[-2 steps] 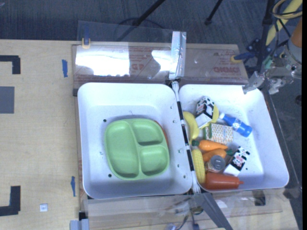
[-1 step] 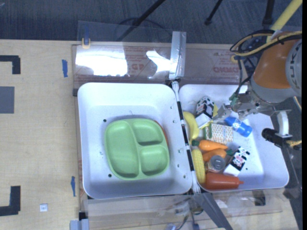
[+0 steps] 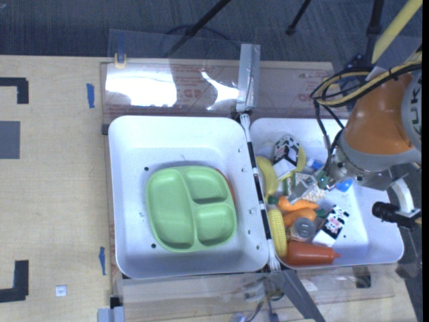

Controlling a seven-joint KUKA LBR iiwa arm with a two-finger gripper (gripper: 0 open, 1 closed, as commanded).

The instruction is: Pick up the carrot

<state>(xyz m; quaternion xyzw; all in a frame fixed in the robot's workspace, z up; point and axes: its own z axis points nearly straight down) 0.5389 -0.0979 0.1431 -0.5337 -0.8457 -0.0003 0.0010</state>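
The carrot (image 3: 295, 205), orange with a green tip on its left, lies across the middle of the pile in the right bin (image 3: 382, 247). My gripper (image 3: 326, 178) reaches in from the right, below the arm's orange band, and hangs just above and to the right of the carrot. A crumpled silvery packet (image 3: 305, 183) sits between the gripper and the carrot. The arm's wrist hides the gripper's tips.
The left bin (image 3: 134, 146) holds a green divided plate (image 3: 192, 206). Around the carrot lie a banana (image 3: 267, 173), a corn cob (image 3: 277, 232), a red vegetable (image 3: 312, 252), a grey round can (image 3: 303, 229) and black-and-white packets (image 3: 286, 149). Cables loop above the arm.
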